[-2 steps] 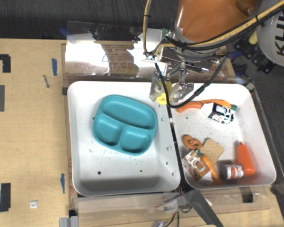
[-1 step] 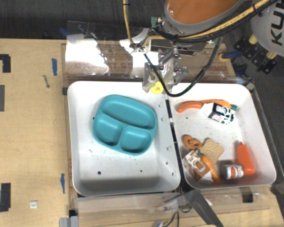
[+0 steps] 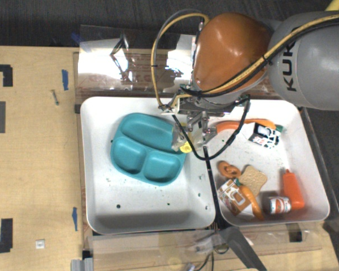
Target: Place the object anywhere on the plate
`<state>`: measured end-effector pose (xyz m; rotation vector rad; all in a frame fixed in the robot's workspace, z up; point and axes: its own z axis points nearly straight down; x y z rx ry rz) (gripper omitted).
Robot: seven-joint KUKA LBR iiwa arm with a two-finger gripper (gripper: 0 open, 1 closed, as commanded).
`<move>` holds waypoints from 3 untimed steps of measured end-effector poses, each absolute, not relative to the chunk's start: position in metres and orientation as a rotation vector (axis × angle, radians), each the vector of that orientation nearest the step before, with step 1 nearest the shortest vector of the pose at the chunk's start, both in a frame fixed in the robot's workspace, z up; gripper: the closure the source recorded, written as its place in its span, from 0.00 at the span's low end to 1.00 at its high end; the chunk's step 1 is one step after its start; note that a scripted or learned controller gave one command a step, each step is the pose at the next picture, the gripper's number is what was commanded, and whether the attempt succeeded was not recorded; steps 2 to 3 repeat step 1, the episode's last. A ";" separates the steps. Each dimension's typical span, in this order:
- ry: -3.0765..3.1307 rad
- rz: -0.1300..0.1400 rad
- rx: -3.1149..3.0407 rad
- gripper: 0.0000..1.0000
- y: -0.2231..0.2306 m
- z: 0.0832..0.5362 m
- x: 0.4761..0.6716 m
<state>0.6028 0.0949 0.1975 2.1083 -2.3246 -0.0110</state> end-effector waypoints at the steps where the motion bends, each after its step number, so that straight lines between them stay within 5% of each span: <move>1: -2.331 -0.001 2.115 0.00 0.096 0.203 0.605; 3: -2.331 -0.001 2.115 0.00 0.096 0.203 0.605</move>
